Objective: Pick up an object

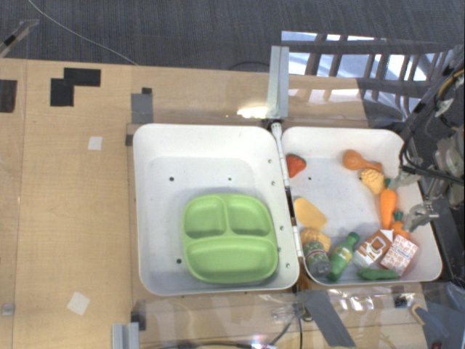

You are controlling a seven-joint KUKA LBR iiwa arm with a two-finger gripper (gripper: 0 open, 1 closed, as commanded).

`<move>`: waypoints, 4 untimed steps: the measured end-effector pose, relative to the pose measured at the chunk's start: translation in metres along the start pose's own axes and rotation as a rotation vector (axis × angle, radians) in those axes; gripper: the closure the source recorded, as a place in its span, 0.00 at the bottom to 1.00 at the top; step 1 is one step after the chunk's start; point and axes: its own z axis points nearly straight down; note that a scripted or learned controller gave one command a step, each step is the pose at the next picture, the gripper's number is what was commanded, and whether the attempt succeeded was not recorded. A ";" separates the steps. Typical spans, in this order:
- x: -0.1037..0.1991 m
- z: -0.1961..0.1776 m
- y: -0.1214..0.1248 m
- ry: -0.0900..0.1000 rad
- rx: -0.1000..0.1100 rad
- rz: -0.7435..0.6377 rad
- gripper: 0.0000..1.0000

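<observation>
The gripper [425, 211] hovered at the right bin's [330, 187] edge; its state could not be told. The carrot [388, 206] lay just beside it, crowded by cartons [389, 251], so a grasp might slip or snag a neighbour.

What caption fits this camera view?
End effector poised at the right bin edge beside toy carrot; green divided plate in left bin.

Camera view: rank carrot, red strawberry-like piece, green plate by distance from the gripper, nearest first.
Measured from the gripper at the right bin's right edge:
1. Carrot, right side of the right bin, just left of the gripper.
2. Red strawberry-like piece, upper left of the right bin, by the divider.
3. Green plate, in the left bin, across the divider.
</observation>
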 end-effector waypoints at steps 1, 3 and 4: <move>-0.031 0.118 0.008 -0.011 0.004 -0.115 0.00; -0.068 0.138 0.079 -0.008 -0.002 -0.084 0.00; -0.104 0.067 0.020 -0.010 0.004 -0.123 0.00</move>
